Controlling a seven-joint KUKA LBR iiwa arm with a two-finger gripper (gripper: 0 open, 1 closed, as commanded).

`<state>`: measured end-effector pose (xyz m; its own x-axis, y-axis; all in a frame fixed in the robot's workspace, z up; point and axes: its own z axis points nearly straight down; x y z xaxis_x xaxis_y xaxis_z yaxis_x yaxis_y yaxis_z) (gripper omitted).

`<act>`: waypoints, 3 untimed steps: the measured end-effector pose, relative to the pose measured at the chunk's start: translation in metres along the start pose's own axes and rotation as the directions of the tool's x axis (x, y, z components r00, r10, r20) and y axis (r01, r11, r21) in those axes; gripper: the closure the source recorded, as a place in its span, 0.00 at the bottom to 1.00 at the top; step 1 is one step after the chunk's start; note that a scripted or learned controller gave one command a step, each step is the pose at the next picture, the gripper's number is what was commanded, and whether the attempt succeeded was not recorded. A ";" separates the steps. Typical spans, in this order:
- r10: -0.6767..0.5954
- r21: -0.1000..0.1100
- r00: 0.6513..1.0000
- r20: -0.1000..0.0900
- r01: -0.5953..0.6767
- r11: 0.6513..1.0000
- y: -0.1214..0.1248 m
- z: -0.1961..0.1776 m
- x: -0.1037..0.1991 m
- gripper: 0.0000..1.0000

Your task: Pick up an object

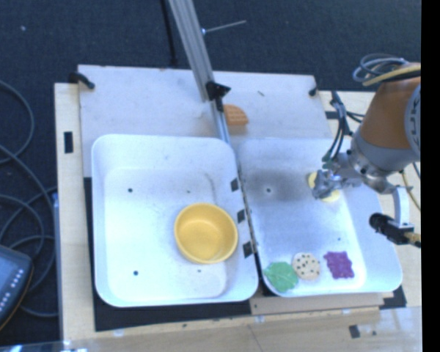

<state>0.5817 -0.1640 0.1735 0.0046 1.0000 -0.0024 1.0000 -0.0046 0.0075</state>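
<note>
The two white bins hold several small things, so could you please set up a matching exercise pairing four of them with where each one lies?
Things:
1. round yellow plastic bowl
2. flat green leaf-shaped piece
3. purple bumpy grape-cluster piece
4. small pale yellow object

Places:
A. right bin, near edge, rightmost of three in a row
B. left bin, near the divider
C. right bin, under the pincer
D. right bin, near-left corner

Pairs: 1-B, 2-D, 3-A, 4-C
</note>
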 end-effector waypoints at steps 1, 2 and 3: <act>0.001 -0.001 1.000 0.001 -0.001 1.000 -0.002 -0.061 -0.010 1.00; -0.002 0.005 1.000 -0.002 0.002 1.000 -0.001 -0.063 -0.010 1.00; -0.011 0.006 1.000 -0.003 0.011 1.000 0.002 -0.055 0.046 1.00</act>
<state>0.5832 -0.1182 0.2287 -0.0068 1.0000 0.0005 1.0000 0.0068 0.0013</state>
